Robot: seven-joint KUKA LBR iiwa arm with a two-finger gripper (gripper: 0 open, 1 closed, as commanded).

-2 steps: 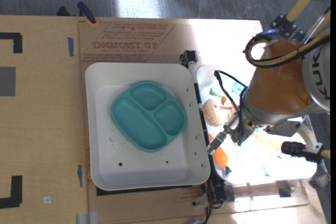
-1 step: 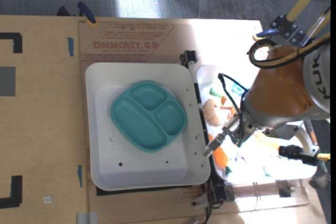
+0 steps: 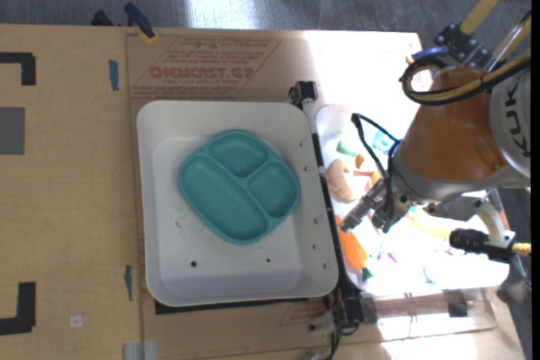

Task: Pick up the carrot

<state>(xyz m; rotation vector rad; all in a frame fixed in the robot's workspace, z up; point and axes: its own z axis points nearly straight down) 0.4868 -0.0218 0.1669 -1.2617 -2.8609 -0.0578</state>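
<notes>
Here the hand [image 3: 364,213] hangs low over the right bin [image 3: 331,124], fingers slightly parted; whether anything sits between them cannot be told. The carrot [image 3: 352,247] lies just below-left of the fingertips, by the bin's left wall. A teal divided plate [image 3: 239,185] rests in the left bin [image 3: 169,265].

Arm: one, grey, with the orange band [image 3: 451,131] above the wrist; we log it entering from three o'clock and angled down toward seven o'clock. Wrist: bulky, at about four o'clock from centre, with a black cable [image 3: 422,80] looped over its upper side at two o'clock. Gripper [image 3: 371,211]: at the arm's low end, pointing toward eight o'clock, metal-grey; we see its tip low over the right-hand side of the bench.
</notes>
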